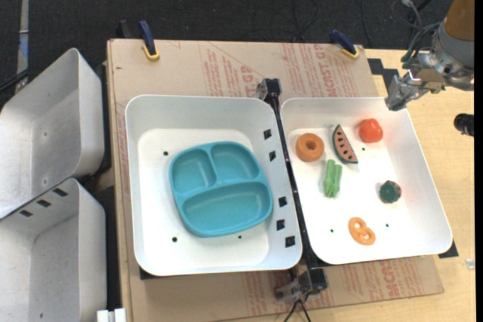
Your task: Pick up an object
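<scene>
The left bin (143, 162) holds a teal divided plate (220, 188), lying flat near its middle. Right of that plate, past the black divider where the two bins meet, the right bin (423, 192) carries the loose items: an orange doughnut ring (309, 147) nearest the plate, a green pea pod (332, 179) just below and right of the ring, a watermelon slice (345, 145) beside the ring, an orange pretzel (361, 231) toward the near edge, a red tomato (370, 130) further right, and a dark green lump (389, 191) below it. Furthest from the plate, the gripper (398, 97) hangs at the right bin's far right corner, above the rim, with nothing seen in it; whether its claw is apart or together I cannot tell.
</scene>
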You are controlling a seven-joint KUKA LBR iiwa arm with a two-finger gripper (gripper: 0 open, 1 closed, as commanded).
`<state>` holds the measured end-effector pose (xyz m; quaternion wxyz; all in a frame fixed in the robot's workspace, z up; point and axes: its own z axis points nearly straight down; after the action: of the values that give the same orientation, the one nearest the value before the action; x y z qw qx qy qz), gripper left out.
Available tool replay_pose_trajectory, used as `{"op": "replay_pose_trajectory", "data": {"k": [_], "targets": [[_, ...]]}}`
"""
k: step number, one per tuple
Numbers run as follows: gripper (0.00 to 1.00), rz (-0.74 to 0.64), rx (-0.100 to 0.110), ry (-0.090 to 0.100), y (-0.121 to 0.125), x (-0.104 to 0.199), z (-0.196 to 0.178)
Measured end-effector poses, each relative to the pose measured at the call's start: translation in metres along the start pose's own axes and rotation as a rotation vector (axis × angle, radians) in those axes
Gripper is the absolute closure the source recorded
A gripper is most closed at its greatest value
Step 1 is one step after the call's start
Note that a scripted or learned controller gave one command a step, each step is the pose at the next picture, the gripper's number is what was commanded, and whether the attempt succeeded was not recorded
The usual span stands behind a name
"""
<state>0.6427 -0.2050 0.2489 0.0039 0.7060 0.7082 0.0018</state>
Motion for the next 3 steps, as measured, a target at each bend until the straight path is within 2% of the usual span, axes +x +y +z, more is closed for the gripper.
{"op": "replay_pose_trajectory", "data": {"k": [1,3], "targets": [[1.00,0.000,0.003,0.001,0.001,0.000,-0.032],[1.00,-0.004,0.009,0.004,-0.008,0.101,-0.009]]}}
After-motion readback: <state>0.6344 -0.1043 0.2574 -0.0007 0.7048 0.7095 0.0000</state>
